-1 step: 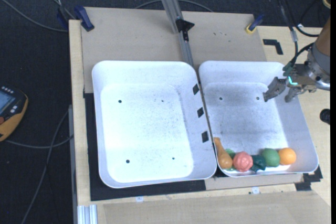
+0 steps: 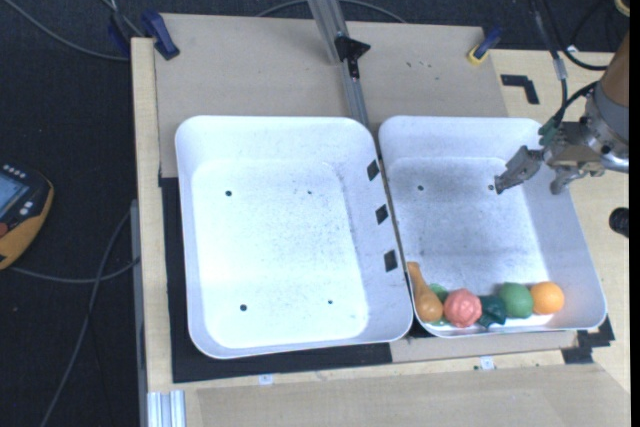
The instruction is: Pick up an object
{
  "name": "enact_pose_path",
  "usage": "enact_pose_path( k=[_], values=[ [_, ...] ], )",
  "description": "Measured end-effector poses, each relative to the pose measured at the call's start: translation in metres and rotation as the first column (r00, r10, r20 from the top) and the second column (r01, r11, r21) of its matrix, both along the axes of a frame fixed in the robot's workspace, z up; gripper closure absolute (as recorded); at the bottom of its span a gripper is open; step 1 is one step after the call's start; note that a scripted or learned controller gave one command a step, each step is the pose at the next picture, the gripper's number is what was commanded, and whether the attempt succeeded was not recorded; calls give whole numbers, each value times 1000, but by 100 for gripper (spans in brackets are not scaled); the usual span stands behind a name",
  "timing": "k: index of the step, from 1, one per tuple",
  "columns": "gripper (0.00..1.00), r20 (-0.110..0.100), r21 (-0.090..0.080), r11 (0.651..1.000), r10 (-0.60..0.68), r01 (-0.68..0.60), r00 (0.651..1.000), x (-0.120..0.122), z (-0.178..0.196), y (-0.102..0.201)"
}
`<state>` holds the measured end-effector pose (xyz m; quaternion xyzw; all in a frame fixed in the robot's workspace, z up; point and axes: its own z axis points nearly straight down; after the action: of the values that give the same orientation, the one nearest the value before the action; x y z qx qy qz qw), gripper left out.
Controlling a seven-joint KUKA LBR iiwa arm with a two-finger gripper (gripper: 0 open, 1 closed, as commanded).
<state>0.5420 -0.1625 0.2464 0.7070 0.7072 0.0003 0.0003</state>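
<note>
My pincer (image 2: 533, 171) hangs spread with nothing between its fingers above the right bin (image 2: 455, 140), well short of the toy fruit (image 2: 490, 303) huddled along that bin's near wall, where the floor dips

Gripper (image 2: 538, 173) hanging over right bin (image 2: 470, 225), fingers spread, nothing between them. Toy fruits lying along near wall: orange ball (image 2: 547, 296), green ball (image 2: 516, 299), pink ball (image 2: 461, 307).
</note>
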Motion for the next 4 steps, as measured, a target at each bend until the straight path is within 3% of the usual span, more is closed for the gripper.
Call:
enact_pose_path(
  k=[3,4],
  values=[
    [0,-5,1,1000,0,0,1000,-17,-157,0],
    [100,0,0,1000,0,0,1000,-16,-144,0]
  ],
)
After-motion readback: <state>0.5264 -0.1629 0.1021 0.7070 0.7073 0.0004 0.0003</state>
